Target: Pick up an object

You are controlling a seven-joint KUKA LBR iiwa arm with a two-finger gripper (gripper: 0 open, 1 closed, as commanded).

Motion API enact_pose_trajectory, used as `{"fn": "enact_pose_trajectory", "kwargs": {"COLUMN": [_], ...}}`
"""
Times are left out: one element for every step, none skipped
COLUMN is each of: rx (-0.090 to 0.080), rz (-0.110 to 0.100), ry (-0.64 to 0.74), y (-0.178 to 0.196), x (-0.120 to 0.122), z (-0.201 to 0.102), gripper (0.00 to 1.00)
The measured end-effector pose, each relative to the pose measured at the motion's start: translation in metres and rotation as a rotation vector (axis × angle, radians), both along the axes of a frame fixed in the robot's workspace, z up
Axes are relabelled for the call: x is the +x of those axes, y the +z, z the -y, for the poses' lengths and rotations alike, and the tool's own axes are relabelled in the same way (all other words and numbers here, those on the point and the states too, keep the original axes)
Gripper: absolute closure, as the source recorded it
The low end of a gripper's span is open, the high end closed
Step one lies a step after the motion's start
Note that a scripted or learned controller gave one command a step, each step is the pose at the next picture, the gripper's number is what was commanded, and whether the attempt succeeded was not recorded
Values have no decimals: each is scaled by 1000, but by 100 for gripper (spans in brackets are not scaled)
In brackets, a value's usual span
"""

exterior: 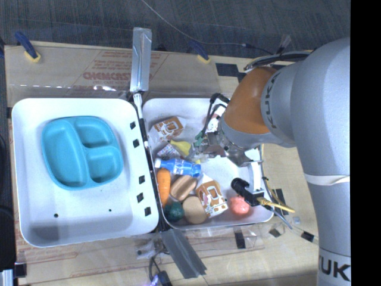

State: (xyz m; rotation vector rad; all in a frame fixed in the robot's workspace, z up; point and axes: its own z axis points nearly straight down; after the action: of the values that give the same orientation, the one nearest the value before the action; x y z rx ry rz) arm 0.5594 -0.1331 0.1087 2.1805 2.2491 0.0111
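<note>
My gripper [201, 145] hangs low over the middle of the right bin [196, 107], right beside a yellow item [180, 147] and just above a blue packet [178, 167]. A brown and white carton [168, 127] lies to its upper left. Nearer the front lie an orange carrot [164, 186], a bread roll [182, 187], a tan round piece [193, 210], a dark green piece [174, 213], a second brown and white carton [212, 199] and a pink fruit [239, 206]. The wrist and orange band hide the bin's right side.
The left bin [36, 219] holds a blue divided plate [82, 150] toward its back. A raised divider with black clips [141, 165] separates the two bins. Blue clamps [28, 46] sit on the bench's back edge.
</note>
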Motion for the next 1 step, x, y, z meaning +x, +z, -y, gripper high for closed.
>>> {"fn": "enact_pose_trajectory", "kwargs": {"rx": [1], "rz": [-4], "ry": [-103], "y": [115], "x": [50], "z": [4], "gripper": [100]}}
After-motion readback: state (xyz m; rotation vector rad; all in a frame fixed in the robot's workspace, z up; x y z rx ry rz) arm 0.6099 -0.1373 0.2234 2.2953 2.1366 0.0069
